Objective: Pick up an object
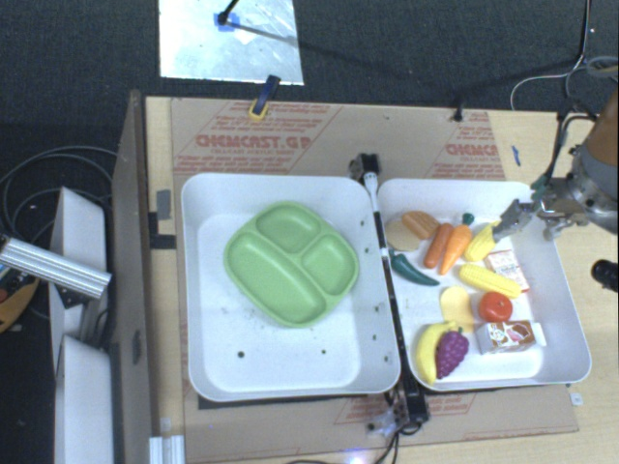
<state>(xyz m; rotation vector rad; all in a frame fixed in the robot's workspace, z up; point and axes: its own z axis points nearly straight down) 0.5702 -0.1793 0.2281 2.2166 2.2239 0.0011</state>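
Nothing is picked up yet, as far as I can judge. My end effector (515, 217) sits at the upper right of the right bin (571, 341), low over its far corner, and I cannot tell what state it is in; at this angle it shows as a dark, blurred shape. Nothing visibly sits in it.

All the candidates lie in that right bin, bunched toward its middle. Closest to me is a yellow piece (481, 241), just beside the end effector, with a carrot (446, 246) touching it on the left and a tan bun (419, 225) beyond that. A green pepper (414, 270) lies near the divider. Lower down are a banana (488, 279), a tomato (495, 306), a small carton (506, 264), a second carton (507, 336), and purple grapes (452, 353) resting on a yellow piece at the bin's front.

The left bin (208, 356) carries a green tray (290, 264), well apart from me.

What is left, I reckon, is the whole grasp: settling on one item, closing on it, and lifting it clear. The crowding may make a clean grip awkward.
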